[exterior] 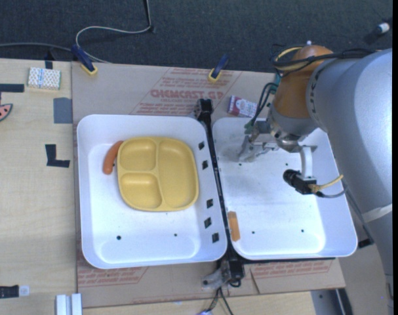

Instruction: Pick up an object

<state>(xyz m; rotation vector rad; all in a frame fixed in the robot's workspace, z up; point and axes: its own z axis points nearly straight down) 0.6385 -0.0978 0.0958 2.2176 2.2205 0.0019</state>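
Small orange carrot (233, 226), right bin

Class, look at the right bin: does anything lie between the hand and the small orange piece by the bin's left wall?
Nothing visible does. The hand hangs over the upper part of the right bin; the orange piece lies lower left, with bare white floor between them.

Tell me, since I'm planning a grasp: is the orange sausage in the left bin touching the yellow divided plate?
Touching. The camera view shows the orange sausage lying against the left edge of the yellow divided plate, with no white bin floor visible between them.
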